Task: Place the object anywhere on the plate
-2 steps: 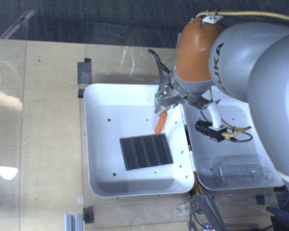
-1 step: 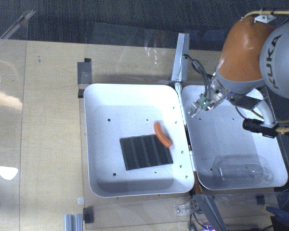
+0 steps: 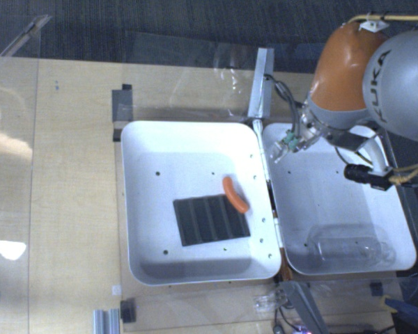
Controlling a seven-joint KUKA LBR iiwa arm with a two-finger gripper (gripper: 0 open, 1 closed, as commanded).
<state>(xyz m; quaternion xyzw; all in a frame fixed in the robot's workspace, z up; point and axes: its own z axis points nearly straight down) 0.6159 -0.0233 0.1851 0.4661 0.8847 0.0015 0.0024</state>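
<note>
orange object beside the plate, arm over the right bin

the small orange object lies in the left bin, at centre frame, touching the upper right corner of the dark ribbed plate. the gripper hangs over the upper left corner of the right bin, right of centre and well apart from the object. whether it is released or clenched i cannot tell. a clear plastic bottle lies in the right bin's lower part.

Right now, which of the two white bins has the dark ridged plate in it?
The left bin: the dark plate lies there with an orange object at its corner.
</note>
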